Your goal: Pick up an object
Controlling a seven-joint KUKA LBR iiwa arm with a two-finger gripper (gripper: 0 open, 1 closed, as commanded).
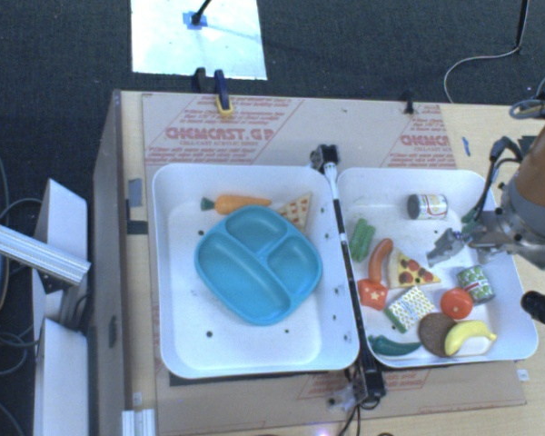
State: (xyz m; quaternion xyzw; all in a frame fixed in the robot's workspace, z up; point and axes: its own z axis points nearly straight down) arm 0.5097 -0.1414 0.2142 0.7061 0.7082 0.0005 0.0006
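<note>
My gripper (443, 246) hovers over the middle of the right bin (511, 332), reaching in from the right. Its fingers stand open with nothing between them. Just left of and below it lies a pizza slice (412, 270). A silver can (427, 206) lies on its side toward the bin's back. A small green can (475, 282) and a red tomato (455, 303) sit under the wrist. Along the front lie a banana (468, 338), a brown cookie (432, 332), a green chili (395, 344) and a patterned box (410, 308).
A sausage (380, 260), a green vegetable (361, 239) and a red pepper (371, 293) lie by the divider. The left bin (177, 271) holds a blue divided plate (257, 263), a carrot (239, 203) and another pizza slice (296, 211).
</note>
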